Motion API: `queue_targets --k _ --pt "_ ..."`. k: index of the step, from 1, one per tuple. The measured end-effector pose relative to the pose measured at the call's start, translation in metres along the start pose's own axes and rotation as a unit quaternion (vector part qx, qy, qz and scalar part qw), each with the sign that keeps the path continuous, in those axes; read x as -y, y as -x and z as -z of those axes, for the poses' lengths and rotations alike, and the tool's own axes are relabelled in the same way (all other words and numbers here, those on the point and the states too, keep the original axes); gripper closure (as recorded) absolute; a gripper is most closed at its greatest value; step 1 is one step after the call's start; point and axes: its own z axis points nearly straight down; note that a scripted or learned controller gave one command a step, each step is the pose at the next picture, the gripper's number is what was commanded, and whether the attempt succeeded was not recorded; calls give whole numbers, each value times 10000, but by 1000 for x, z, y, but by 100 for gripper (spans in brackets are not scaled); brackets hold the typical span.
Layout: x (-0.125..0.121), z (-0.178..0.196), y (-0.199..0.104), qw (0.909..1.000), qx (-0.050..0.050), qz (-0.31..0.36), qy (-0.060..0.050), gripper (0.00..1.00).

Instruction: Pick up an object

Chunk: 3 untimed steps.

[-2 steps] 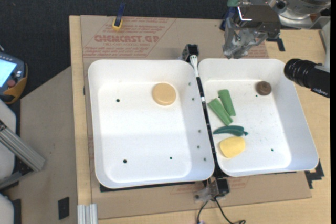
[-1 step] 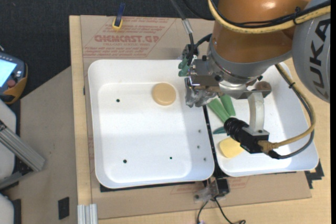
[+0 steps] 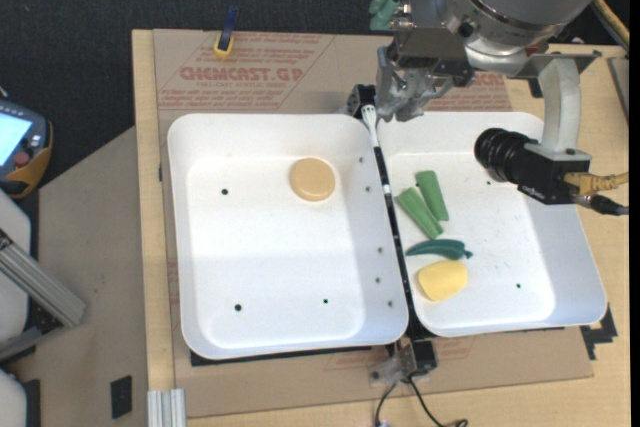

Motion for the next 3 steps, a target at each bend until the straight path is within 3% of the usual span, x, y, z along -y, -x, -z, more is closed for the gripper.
queue_targets --k 1,2,3 --pt "-4 -395 14 9998 48 -32 -166 100" --pt "-32 -311 -26 10000 18 -2 -52 100" --pt "-37 -213 -77 10000 2 11 -32 100"
